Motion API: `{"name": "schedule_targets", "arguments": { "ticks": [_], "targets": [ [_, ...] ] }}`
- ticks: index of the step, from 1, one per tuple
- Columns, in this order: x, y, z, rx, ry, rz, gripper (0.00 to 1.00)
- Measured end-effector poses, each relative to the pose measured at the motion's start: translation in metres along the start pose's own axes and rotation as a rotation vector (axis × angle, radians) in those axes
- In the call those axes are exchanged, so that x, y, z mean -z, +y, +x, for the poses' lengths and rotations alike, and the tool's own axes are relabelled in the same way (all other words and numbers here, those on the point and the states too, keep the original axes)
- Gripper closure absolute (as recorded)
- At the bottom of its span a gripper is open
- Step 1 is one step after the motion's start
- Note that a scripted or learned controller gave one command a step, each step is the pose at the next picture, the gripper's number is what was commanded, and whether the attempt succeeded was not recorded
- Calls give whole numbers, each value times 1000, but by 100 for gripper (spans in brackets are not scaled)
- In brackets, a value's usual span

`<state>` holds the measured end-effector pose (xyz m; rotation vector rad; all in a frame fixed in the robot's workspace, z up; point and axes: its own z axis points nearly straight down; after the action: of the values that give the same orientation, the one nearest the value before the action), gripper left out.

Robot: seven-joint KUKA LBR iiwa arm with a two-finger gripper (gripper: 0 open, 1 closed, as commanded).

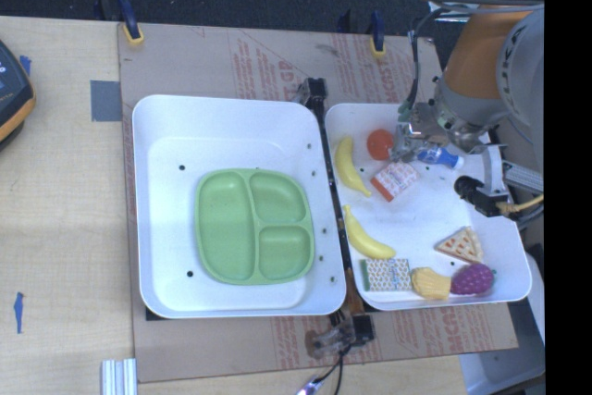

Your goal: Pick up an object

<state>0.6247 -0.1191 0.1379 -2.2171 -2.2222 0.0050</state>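
From above, the right shallow white bin point(518, 240) holds smooth plastic toy food: two curved yellow bananas point(346, 166), a round red tomato point(379, 143), a red-and-white wrapped block point(395, 180), a triangular pizza slice point(460, 245) and a knobbly purple grape bunch point(472, 278). The gripper point(409, 143) hangs just above the block, beside the tomato; whether it is parted, I cannot tell. The left bin point(157, 199) carries a glossy green divided tray point(252, 225).

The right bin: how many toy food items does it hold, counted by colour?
Yellow: 3, banana, banana, corn
Red: 1, tomato
Purple: 1, grapes
Mixed colours: 3, packet, pizza slice, green box
Total: 8
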Motion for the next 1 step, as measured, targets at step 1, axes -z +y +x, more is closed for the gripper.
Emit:
{"name": "schedule_targets", "arguments": {
  "ticks": [1],
  "targets": [
    [-49, 19, 26, 1, 3, 22, 0]
  ]
}}
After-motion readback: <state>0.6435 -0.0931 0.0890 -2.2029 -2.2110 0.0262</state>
